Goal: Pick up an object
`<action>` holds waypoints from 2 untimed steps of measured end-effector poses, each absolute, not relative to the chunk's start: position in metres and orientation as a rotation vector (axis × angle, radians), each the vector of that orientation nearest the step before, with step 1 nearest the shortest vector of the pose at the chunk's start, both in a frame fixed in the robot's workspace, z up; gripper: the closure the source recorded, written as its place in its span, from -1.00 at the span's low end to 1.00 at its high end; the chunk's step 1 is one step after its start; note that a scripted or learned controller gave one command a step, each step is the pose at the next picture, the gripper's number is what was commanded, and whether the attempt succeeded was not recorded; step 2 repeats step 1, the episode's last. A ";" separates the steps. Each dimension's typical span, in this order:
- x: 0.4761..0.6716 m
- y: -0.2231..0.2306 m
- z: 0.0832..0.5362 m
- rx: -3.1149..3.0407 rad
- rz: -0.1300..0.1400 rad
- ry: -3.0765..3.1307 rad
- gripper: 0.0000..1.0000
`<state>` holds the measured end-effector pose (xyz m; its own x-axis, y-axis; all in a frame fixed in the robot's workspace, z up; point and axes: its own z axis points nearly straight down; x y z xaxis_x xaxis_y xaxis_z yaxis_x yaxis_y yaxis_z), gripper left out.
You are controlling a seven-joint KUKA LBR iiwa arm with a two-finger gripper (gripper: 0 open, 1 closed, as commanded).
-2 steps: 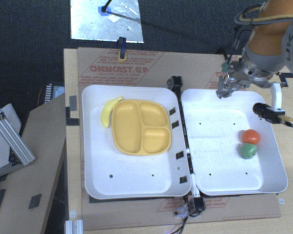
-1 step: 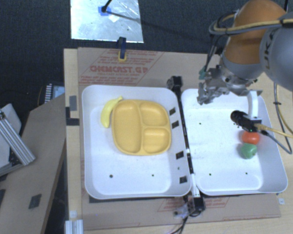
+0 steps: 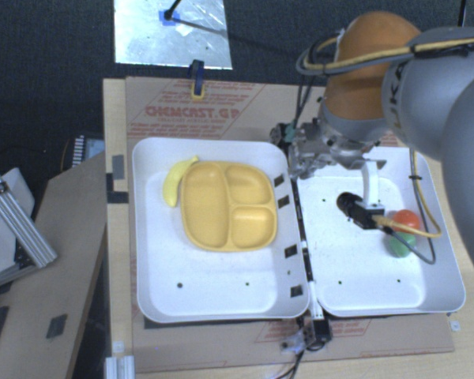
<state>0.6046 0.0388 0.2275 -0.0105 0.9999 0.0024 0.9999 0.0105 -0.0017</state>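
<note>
A yellow three-compartment plate (image 3: 225,205) lies in the left bin (image 3: 154,283). A yellow banana (image 3: 174,181) rests against the plate's upper left edge. In the right bin (image 3: 379,294), near its right wall, an orange-red round object (image 3: 409,218) sits just above a green one (image 3: 400,246), and the two touch. My gripper (image 3: 299,158) hangs under the orange wrist band, low over the far end of the divider between the two bins. It is apart from the plate and from the two round objects, and I see nothing in it.
The grey arm (image 3: 446,85) crosses above the right bin's far right corner. A brown cardboard sheet (image 3: 197,109) lies under both bins. A shiny metal plate (image 3: 172,22) sits beyond the bench.
</note>
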 end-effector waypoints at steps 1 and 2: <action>0.581 0.094 0.219 -2.208 0.000 -2.231 1.00; 0.581 0.094 0.219 -2.208 0.000 -2.231 1.00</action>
